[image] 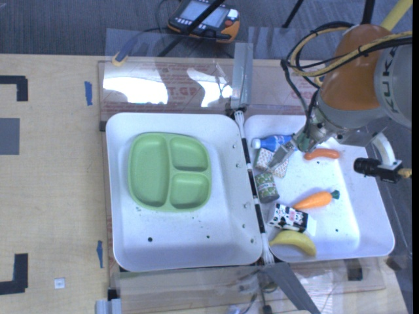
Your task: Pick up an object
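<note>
My gripper hangs low over the upper left part of the right bin, below the orange wrist band. Its tip is just above a patterned packet and beside a blue bottle; whether it touches either I cannot tell. A thin orange-red pepper lies just right of the gripper. Lower in the bin lie a small dark can, an orange carrot, a black-and-white box and a yellow banana.
The left bin holds a green divided plate. A raised divider separates the two bins. A black camera mount sticks out at the right bin's edge. Cables loop above the arm.
</note>
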`<state>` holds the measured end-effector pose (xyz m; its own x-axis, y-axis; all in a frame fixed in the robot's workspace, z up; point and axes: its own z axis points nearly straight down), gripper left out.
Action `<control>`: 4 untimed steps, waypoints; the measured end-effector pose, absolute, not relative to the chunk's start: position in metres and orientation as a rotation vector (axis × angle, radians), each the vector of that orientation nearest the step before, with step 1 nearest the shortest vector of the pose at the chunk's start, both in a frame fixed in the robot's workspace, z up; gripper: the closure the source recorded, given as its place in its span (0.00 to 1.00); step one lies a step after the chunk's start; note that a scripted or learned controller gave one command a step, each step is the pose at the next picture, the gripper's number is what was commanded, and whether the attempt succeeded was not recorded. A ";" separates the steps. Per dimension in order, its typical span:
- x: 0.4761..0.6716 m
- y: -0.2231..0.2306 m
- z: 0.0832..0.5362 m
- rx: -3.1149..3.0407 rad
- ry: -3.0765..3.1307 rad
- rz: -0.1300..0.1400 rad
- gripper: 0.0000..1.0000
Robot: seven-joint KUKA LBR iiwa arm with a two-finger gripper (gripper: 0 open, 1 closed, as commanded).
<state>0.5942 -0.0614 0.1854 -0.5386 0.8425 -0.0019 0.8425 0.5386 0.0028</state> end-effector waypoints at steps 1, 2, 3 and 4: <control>0.614 -0.041 0.186 1.401 2.806 0.003 0.00; 0.594 -0.107 0.212 1.272 2.866 0.002 0.00; 0.633 -0.110 0.111 1.015 2.947 0.008 0.00; 0.660 -0.106 0.106 0.812 3.024 -0.015 0.00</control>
